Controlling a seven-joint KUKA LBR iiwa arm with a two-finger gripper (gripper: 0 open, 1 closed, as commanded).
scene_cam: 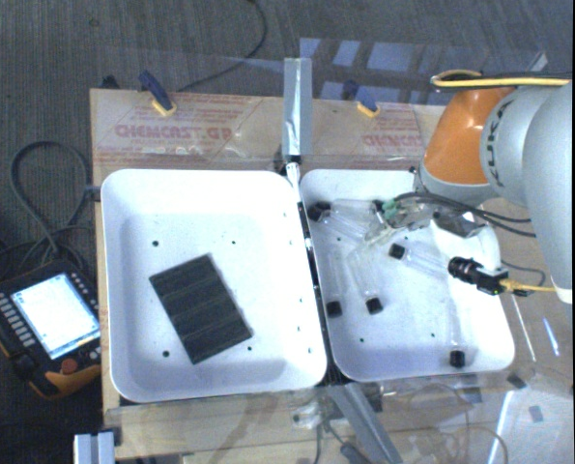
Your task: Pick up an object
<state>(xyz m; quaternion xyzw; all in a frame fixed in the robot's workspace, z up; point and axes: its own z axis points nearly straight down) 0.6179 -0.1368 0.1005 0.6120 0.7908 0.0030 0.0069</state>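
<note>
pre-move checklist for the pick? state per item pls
1. Target in view: ok. A dark ribbed pad lies flat in the left bin.
2. Pad clear of the bin walls: ok, white floor shows on all its sides.
3. Arm over the target: not ok. It sits over the right bin, which holds clear plastic pieces and small black bits.
4. Hand state: cannot tell, the arm's body hides it.
5. Anything gripped: cannot tell.
6. Cable by the wrist: cannot tell if it would snag.
</note>
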